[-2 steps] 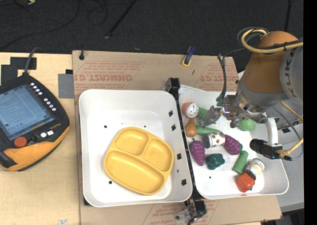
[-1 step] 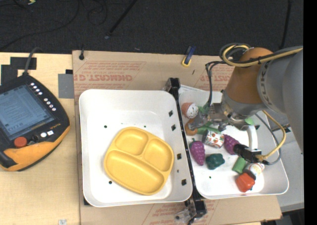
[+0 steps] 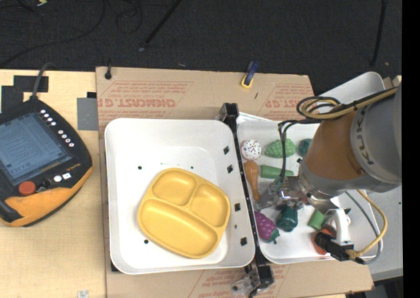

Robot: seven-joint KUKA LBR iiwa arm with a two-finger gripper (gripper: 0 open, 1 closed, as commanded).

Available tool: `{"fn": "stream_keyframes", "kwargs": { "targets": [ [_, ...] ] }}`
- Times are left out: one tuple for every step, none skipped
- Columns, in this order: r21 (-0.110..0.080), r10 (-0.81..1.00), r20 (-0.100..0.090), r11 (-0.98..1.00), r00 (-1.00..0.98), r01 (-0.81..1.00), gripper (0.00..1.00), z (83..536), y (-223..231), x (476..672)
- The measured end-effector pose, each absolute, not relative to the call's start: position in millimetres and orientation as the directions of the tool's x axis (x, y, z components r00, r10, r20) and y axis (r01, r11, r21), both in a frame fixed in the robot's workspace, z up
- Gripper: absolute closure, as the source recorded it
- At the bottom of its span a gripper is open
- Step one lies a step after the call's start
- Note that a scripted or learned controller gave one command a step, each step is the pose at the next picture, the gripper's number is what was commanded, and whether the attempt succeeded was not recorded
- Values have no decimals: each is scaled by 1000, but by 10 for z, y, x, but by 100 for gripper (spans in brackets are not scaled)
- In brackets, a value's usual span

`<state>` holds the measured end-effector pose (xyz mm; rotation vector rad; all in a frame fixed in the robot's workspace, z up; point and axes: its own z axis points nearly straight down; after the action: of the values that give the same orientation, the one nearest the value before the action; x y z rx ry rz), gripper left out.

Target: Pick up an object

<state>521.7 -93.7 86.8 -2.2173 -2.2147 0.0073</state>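
Observation:
The right bin (image 3: 295, 254) holds several small toys. Among them are a white speckled ball (image 3: 251, 149), a green leafy piece (image 3: 279, 148), an orange carrot (image 3: 251, 174), a light green cylinder (image 3: 274, 172), a purple grape bunch (image 3: 265, 226), a dark teal piece (image 3: 287, 218) and a green block (image 3: 317, 218). My gripper (image 3: 284, 197) hangs low over the middle of this bin, just above the dark teal piece and right of the carrot. The arm's orange band and grey body cover the bin's right part. I see no toy clearly between the gripper's tips.
A yellow divided plate (image 3: 184, 219) lies in the left bin (image 3: 131, 159). A black divider (image 3: 237, 178) separates the bins. A teach pendant (image 3: 36, 155) rests on the bench at far left. A teal toy (image 3: 305, 147) sits near the right bin's back.

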Motion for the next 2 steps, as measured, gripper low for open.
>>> {"fn": "stream_keyframes", "kwargs": {
  "targets": [
    [5, 1000, 5, 8, -8, 1000, 0, 2247, -165, 4755],
    [-7, 1000, 2, -2, 2, 1000, 100, 2269, -216, 4756]
  ]
}}
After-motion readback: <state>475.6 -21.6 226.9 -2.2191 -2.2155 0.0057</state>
